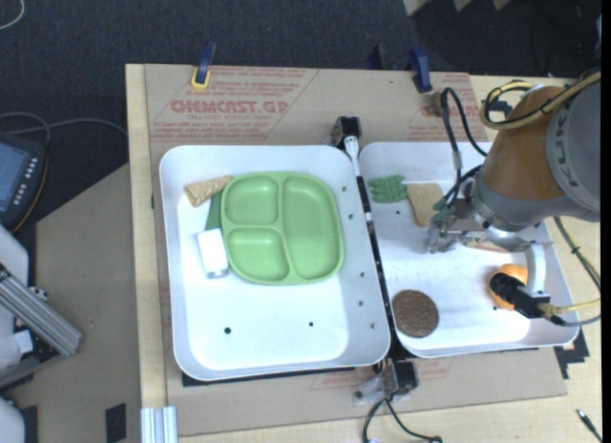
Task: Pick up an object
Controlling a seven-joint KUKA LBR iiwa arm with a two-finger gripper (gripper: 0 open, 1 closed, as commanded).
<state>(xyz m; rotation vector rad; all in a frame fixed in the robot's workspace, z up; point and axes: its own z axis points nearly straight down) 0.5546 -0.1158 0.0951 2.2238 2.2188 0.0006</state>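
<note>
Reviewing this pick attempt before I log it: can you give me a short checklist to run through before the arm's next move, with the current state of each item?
1. Gripper is over the right bin: ok.
2. Something is seen between the fingers: cannot tell, the wrist hides them.
3. Candidates lie nearby: ok, a tan piece and a green item sit just left of the gripper.
4. Brown round disc lies apart from the arm, free to reach: ok.
5. Orange object is unobstructed: not ok, it sits close by a black cable fitting.
6. Left bin's green divided plate, tan wedge and white block are untouched: ok.
</note>
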